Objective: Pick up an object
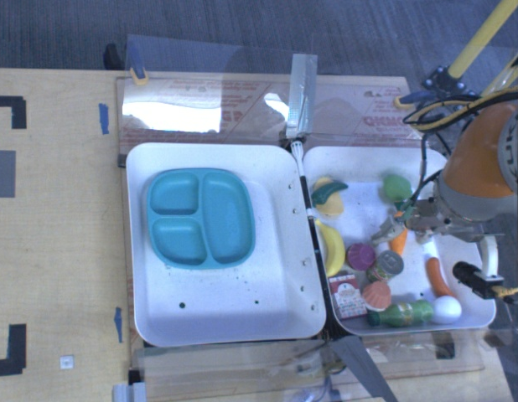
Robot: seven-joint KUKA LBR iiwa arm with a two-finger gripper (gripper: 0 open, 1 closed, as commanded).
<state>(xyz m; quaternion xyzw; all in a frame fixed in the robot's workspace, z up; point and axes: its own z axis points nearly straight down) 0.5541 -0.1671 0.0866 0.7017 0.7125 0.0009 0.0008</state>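
Arm comes in from the right, end effector [396, 229] low over the right bin [360, 162], among the toy food. Its metal tip sits right at the small orange carrot piece [399, 242], just below the green round item [396, 187]. Can't tell how far it's open or whether anything is in it: the wrist and cabling hide that part.

Likely target, my read: the carrot piece, since the tip is touching or just beside it. Its long axis runs roughly up-down in the view, narrow end toward the bottom. It lies flat on the bin floor.

Rest of right bin: banana [331, 249] along the left wall, long axis parallel to the divider; dark teal piece [328, 192] above it; purple round item [360, 255] and a small can [386, 265] mid-bin; green bottle-like item [404, 312] lying along the front wall next to a white egg [448, 309]; orange-red sausage-shaped item [439, 278] near the right wall, tilted.

Things are crowded toward the front and centre of the bin, so a grasp has close neighbours on most sides. The can is near the carrot piece: collision risk.

Left bin [276, 308] holds a blue divided plate [201, 217], flat, well apart from the arm. Both bins sit on the table [49, 224].
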